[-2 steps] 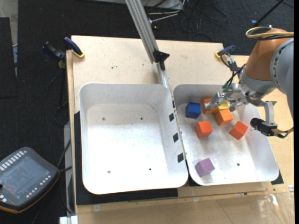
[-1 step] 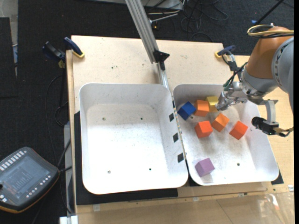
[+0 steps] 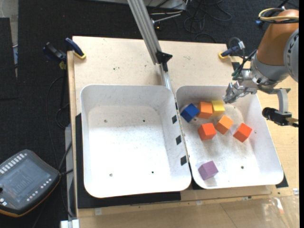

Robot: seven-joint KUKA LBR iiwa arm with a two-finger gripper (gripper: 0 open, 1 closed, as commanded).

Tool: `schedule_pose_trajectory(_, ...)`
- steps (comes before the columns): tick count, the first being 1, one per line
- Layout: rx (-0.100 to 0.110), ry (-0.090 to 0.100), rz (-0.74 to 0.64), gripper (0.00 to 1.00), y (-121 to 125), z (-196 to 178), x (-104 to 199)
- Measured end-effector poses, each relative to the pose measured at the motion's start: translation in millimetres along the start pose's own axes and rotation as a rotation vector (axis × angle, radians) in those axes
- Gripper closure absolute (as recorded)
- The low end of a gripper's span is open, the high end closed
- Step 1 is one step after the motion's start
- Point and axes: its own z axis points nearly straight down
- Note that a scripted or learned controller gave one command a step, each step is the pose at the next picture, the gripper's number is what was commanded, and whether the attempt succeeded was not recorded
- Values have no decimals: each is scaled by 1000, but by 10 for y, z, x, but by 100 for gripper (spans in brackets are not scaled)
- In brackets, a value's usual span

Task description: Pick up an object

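Camera view
Tool (image 3: 231,96): over the right bin's (image 3: 266,148) far edge, slanting down; finger state impossible to tell.
Yellow cube (image 3: 218,107): just beside the tool, lower left, touching an orange cube (image 3: 205,109).
Blue cube (image 3: 190,112): farther left of the tool, past that pair.
Other orange cubes: one (image 3: 225,123) below the tool, another (image 3: 206,130) below-left.
Red-orange cube (image 3: 242,132): below the tool, slightly right.
Purple cube (image 3: 208,170): well apart, at the near wall.
Left bin (image 3: 90,141): well left of the tool, on the tabletop (image 3: 123,63).
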Motion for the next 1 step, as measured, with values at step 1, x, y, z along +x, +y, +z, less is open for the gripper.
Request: schedule_pose_trajectory(1, -1, -1, 0, 100, 49, -581, -94)
